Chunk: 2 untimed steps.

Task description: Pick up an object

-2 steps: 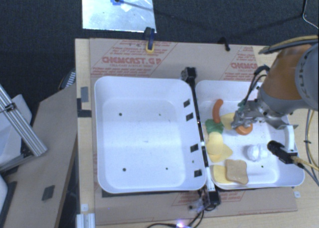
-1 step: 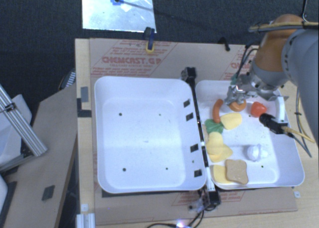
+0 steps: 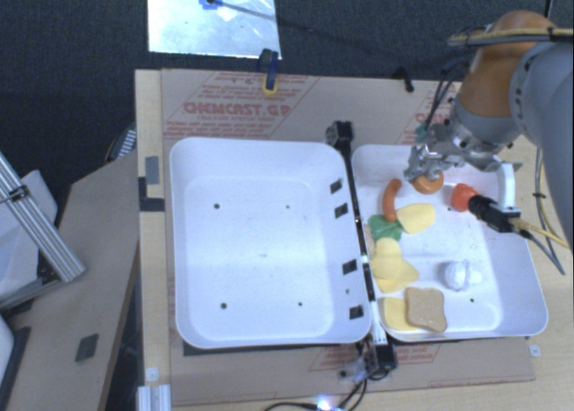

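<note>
My gripper [image 3: 421,169] hangs over the far part of the right bin [image 3: 516,310], coming in from the right. Right under its tip lies a small orange round thing [image 3: 429,186], partly hidden by the gripper. I cannot tell whether the two touch. A red piece [image 3: 462,195] lies just to the right of it. To the left of it are an orange-red carrot [image 3: 392,197] with a green top [image 3: 386,228] and a yellow lemon-like piece [image 3: 416,217].
Nearer in the right bin lie pale yellow pieces [image 3: 393,266], a slice of toast [image 3: 425,309] on a yellow slab [image 3: 394,314], and a small white thing [image 3: 456,274]. The left bin [image 3: 193,167] stands beside it, with black clips [image 3: 352,266] along the shared rim.
</note>
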Tool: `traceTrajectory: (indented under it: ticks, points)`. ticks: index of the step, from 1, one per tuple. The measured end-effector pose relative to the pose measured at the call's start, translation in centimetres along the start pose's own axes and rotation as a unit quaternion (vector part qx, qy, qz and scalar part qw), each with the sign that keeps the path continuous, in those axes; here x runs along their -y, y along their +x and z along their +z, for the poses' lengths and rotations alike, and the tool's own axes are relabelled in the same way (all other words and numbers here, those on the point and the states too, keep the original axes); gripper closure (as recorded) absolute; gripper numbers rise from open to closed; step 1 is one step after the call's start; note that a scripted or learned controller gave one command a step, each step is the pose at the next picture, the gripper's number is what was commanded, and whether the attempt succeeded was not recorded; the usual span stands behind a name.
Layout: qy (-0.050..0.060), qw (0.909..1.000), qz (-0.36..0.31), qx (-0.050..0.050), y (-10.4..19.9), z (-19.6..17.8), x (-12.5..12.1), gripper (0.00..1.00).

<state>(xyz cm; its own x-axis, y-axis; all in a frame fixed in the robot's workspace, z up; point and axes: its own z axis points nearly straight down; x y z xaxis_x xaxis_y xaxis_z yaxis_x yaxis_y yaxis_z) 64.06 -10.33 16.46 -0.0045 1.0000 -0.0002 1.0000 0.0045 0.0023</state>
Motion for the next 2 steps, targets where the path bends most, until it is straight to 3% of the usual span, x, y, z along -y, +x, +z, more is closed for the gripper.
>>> traceTrajectory:
  ticks: [1,2]
  points:
    - [-0.007,1.0,-0.003,0.0,4.3,-12.0,-1.8,1.0]
    - [0.004,1.0,-0.002,-0.001,9.7,-6.4,4.2,1.0]
